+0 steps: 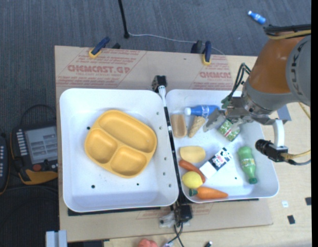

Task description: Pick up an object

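My own wrist covers most of my gripper (228,118), so I cannot tell how it stands; a small green can (230,129) sits right beneath it in the right bin, and whether I touch it is hidden too. At the far left a grey control box (39,145) with a cable lies on the dark carpet (40,24), partly cut off by the edge. The bench is a brown cardboard sheet (107,68) printed with red lettering and held by two yellow-and-blue clamps (99,47) at the back edge. The left bin (76,189) holds a yellow divided tray (121,142) (three compartments, sitting tilted). The right bin (267,187) is crowded: a bread roll (178,125) and a cone-shaped piece (196,126) near the dividing wall, a blue bottle (201,110) behind them, a pale potato-like lump (192,154), a lemon (192,179) touching two carrots (211,192), a small black-and-white carton (215,162), and a green bottle (247,163) towards the right wall. My grey and orange arm (277,71) comes in from the right.
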Robot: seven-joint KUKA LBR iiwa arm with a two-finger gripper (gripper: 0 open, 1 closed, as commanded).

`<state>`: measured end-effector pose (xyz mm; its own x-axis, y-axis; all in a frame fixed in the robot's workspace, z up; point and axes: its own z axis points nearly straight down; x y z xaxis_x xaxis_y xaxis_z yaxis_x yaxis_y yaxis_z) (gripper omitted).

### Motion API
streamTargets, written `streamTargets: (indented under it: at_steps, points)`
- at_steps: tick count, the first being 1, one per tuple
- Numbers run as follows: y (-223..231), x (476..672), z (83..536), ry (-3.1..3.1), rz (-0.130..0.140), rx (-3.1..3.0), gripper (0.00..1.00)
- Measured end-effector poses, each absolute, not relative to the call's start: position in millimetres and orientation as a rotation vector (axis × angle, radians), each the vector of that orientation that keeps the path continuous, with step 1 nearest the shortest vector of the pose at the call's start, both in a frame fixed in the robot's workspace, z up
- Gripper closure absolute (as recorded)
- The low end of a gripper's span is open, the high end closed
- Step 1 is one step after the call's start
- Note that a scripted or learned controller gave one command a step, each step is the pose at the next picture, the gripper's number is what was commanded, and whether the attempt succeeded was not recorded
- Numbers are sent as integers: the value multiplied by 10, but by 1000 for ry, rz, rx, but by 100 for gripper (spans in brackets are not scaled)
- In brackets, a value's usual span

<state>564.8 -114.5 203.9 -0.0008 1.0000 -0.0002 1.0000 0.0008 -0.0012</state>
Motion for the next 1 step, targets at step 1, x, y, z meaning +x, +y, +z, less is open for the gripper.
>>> streamTargets:
  at_steps: [1]
  points:
    - [-1819,5995,1445,-2221,4,-2222,0]
